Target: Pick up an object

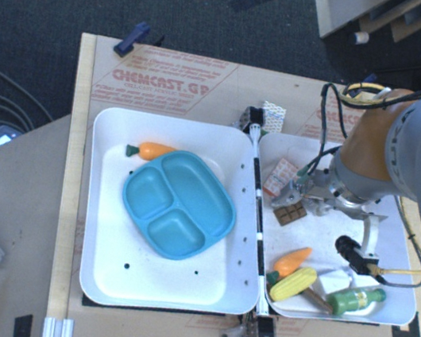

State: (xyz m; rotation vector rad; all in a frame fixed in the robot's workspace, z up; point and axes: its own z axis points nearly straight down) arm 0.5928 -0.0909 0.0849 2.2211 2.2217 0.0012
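Chocolate bar (291,213) — beside jaws (301,189) — right bin (411,264).

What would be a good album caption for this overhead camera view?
Grey robot arm reaching into the right bin of toy food, a blue divided tray in the left bin.

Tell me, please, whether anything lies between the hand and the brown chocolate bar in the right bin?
Nothing visible does. The hand sits just above the chocolate bar in the right bin; the pink packet lies beside it to the left, not between them.
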